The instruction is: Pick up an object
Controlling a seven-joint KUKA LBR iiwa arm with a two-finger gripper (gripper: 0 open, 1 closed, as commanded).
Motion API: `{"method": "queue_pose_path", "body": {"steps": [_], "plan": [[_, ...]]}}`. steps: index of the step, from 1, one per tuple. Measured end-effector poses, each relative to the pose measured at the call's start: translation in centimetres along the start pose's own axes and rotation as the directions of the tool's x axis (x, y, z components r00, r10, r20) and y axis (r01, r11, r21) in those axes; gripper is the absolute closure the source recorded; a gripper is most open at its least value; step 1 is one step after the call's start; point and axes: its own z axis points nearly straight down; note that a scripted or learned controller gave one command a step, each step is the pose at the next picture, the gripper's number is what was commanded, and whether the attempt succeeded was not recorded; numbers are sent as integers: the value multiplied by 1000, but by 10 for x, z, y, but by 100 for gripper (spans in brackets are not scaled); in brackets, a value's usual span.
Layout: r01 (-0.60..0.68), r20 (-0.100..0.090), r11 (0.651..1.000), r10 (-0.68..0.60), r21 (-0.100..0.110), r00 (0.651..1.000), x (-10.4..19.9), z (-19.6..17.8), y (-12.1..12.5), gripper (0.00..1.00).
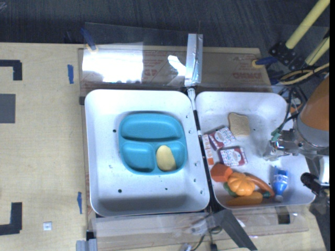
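Observation:
The right bin [261, 102] holds a tan bread slice [239, 124], two red-and-white packets [224, 137] [233, 156], an orange and red toy vegetable cluster [241, 184] and a small blue bottle [280, 182]. My gripper [277, 144] hangs over the right part of this bin, just above the blue bottle and to the right of the packets. It touches none of them. The grey arm with its orange band [316, 114] comes in from the right edge.
The left bin [99, 156] carries a blue divided tray [152, 140] with a yellow oval object [166, 158] in its lower right compartment. A clear plastic sheet [136, 61] stands behind the bins. Cables and a yellow pole [309, 20] lie at the upper right.

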Motion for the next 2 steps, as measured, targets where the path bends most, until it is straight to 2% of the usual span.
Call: {"method": "queue_pose_path", "body": {"steps": [1, 2], "plan": [[-582, -1, 813, 582, 0, 813, 46, 22, 114, 100], [-507, 0, 862, 507, -5, 862, -11, -55, 135, 100]]}}
